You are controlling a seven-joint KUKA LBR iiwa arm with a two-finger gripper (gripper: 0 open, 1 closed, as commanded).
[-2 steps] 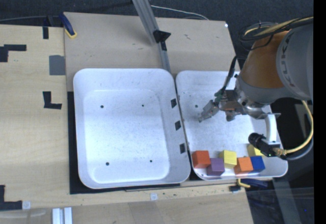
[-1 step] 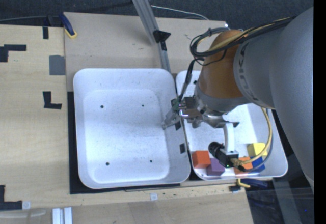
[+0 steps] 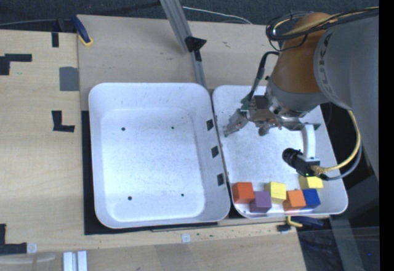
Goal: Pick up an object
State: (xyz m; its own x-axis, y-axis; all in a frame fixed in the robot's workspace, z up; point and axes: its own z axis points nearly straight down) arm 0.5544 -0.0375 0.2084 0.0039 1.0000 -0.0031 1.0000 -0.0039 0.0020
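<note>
Camera view shows the gripper (image 3: 237,123) high up in the right bin (image 3: 258,153), well apart from the blocks. I cannot tell how it is set. The blocks sit packed along the near wall, so it could bump the wall or push two at once. I count two orange blocks (image 3: 244,191), two yellow blocks (image 3: 277,190), one purple block (image 3: 263,200) and one blue block (image 3: 312,198).

Hand (image 3: 246,126) over right bin (image 3: 246,159) (near left wall); blocks (image 3: 277,194) along front edge.
</note>
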